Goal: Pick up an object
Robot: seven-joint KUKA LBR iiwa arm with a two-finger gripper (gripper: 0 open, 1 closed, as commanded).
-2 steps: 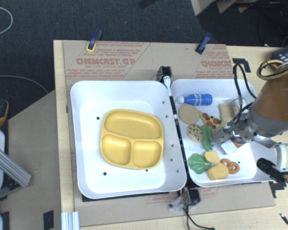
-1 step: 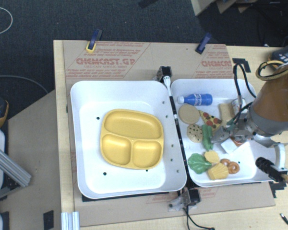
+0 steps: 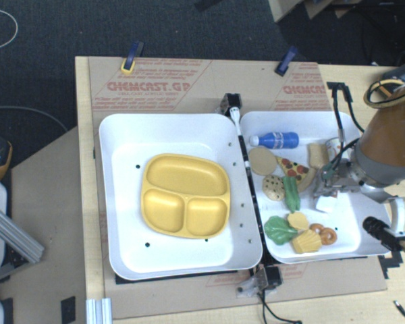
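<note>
The right bin (image 3: 344, 245) holds several toy foods: a blue bottle (image 3: 277, 140), a tan round cookie (image 3: 262, 160), a pizza slice (image 3: 295, 169), a chocolate-chip cookie (image 3: 273, 187), a green pepper (image 3: 291, 194), a green leafy piece (image 3: 278, 229), yellow pieces (image 3: 304, 240) and a small pretzel (image 3: 324, 234). My gripper (image 3: 326, 193) is down inside this bin at its right side, just right of the pizza slice and green pepper. A white piece lies right under it. The arm's wrist covers the fingers.
The left bin (image 3: 121, 214) holds a yellow divided plate (image 3: 184, 194). A tan bread-like piece (image 3: 317, 155) lies near the right bin's far side. Cables run along the right bin's far right edge. Clamps sit at the bench's far edge.
</note>
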